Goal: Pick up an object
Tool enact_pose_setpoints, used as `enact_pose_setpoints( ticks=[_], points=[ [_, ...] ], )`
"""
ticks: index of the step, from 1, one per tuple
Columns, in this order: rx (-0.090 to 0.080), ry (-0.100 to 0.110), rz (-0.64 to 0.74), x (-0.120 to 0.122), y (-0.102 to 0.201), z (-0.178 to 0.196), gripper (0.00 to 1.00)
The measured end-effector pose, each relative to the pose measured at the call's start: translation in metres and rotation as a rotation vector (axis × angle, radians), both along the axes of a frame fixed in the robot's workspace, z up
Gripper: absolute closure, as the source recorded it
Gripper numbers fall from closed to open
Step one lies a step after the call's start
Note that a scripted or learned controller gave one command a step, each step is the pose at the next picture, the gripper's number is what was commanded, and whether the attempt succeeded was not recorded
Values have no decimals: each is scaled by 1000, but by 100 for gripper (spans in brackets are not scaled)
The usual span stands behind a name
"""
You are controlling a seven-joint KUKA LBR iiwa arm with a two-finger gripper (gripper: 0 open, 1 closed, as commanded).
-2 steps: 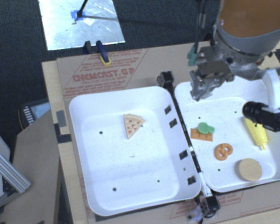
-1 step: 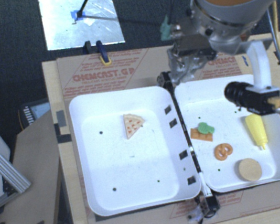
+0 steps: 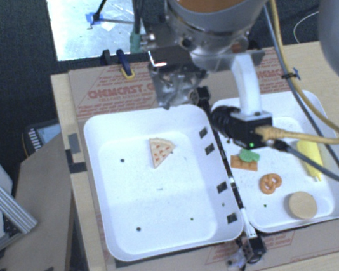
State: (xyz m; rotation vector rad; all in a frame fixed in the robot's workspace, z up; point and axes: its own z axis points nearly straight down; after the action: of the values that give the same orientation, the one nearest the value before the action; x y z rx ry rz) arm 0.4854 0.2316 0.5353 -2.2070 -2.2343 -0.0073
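Above the far rim of the left bin (image 3: 149,206), close to its far right corner: the gripper (image 3: 180,95), a blur of grey metal under the broad wrist. Open or closed, and with or without anything in its hold: cannot tell from this angle.

In the left bin, a single pizza slice (image 3: 161,150), flat on the white floor, in the far half and a little right of centre. Well apart from every wall, and nearer the camera than the gripper, with bare floor between the two.

In the right bin (image 3: 338,198), four things:
- A flat orange piece (image 3: 244,165) with a scrap of green on it, close to the wall shared with the left bin.
- A small pretzel (image 3: 270,183), a little nearer the camera, near the orange piece but not touching it.
- A round tan disc (image 3: 302,204), nearer still and to the right, lying flat by the front rim.
- A long yellow item (image 3: 310,154) along the right side, laid lengthwise from far to near.

Under both bins, a brown cardboard sheet (image 3: 110,91) with red print, spread on the pale bench (image 3: 66,116)
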Motion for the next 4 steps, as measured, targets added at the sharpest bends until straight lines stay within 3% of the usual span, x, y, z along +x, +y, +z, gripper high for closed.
enact_pose_setpoints(
  ticks=[1,2,3,4],
  points=[
    [-3,1,-8,1,-5,0,0],
    [-1,-1,-4,1,-5,11,100],
    [-1,0,-3,1,-5,11,0],
    [-1,0,-3,1,-5,11,0]
  ],
)
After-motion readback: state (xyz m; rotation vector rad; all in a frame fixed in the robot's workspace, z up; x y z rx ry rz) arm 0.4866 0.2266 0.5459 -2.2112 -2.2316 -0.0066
